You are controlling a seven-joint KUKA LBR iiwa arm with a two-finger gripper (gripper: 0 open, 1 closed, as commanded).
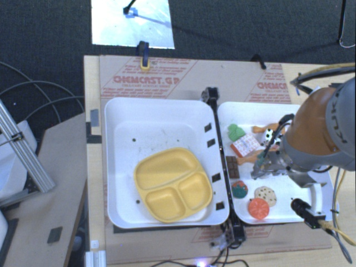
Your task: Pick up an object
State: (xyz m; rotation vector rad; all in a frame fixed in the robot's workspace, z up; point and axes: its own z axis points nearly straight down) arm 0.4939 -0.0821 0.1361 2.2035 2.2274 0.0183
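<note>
Bench (183, 74): brown board with red print, carrying two white bins side by side.
Left bin (125, 118): holds one thing, the yellow tray.
Right bin (289, 211): holds the small objects; the arm covers much of its right half.
Arm (320, 129): grey with an orange band, reaching in over the right bin's right edge.
Yellow tray (173, 183): three compartments, lying tilted in the left bin's near right part.
Gripper (261, 168): low over the middle of the right bin (whether its fingers are spread or closed, I cannot tell).
Red-and-white box (245, 146): near the bin's far left, just up-left of the gripper.
Green piece (236, 132): at the far left corner area, touching the box.
Red round object (258, 208): by the near edge.
Cookie (266, 194): just above the red one.
Teal-and-red ball (240, 189): near the left wall.
Brown bar (233, 167): against the left wall.
</note>
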